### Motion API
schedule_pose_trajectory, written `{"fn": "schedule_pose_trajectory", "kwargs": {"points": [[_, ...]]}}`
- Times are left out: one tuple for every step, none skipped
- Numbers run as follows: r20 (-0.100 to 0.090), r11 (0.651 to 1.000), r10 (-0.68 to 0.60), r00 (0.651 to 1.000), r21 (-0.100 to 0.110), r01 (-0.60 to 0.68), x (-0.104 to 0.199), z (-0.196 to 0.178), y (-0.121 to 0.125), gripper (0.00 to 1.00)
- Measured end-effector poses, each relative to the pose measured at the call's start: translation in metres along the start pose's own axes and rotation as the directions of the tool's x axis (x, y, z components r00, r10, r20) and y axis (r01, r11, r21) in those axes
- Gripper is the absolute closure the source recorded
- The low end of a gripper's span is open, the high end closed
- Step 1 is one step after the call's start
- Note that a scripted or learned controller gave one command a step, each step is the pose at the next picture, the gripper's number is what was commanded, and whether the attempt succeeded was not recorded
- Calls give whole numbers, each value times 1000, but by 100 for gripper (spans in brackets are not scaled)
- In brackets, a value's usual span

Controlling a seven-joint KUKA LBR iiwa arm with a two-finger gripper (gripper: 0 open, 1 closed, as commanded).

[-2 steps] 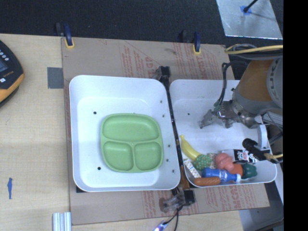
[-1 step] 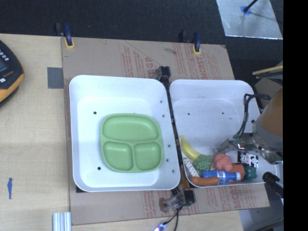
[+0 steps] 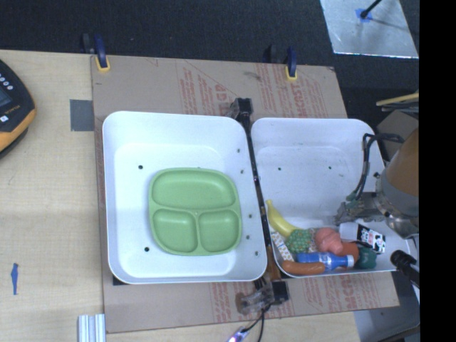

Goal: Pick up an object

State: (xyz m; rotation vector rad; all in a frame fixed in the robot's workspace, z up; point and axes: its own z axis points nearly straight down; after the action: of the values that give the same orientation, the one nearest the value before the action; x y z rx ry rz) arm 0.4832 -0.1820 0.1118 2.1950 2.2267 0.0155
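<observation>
Two shallow white bins sit side by side on the bench. The left bin [image 3: 121, 191] holds one thing, a green divided plate [image 3: 194, 211] with three compartments, lying flat near the bin's middle. The right bin [image 3: 306, 148] has its load heaped at its 6 o'clock edge: one yellow banana [image 3: 279, 221] at the left of the pile, one green knobbly item [image 3: 301, 239] just beside it, one pinkish-orange lump [image 3: 329, 239] to the 3 o'clock side of that, one orange and blue tube-like piece [image 3: 320, 263] lying along the bin's near wall, and one small white card with black marks [image 3: 370, 237] at the right end (the pile is crowded, so smaller pieces are hard to tell apart).

The arm comes in at 3 o'clock, and the gripper [image 3: 356, 209] hangs low over the right bin's right side, just above the card and the pink lump. Whether its fingers are spread or closed cannot be told from this view, nor does anything show between them.

One yellow-edged handset [image 3: 11, 112] lies on the bench at 9 o'clock, well apart from the bins.
</observation>
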Motion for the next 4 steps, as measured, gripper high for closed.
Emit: {"fn": "schedule_pose_trajectory", "kwargs": {"points": [[-3,1000,11,1000,18,-11,-17,-80,34,100],[-3,1000,8,1000,19,-8,51,-79,57,100],[-4,1000,7,1000,22,-7,139,-79,55,100],[-3,1000,9,1000,23,-9,138,-79,54,0]]}}
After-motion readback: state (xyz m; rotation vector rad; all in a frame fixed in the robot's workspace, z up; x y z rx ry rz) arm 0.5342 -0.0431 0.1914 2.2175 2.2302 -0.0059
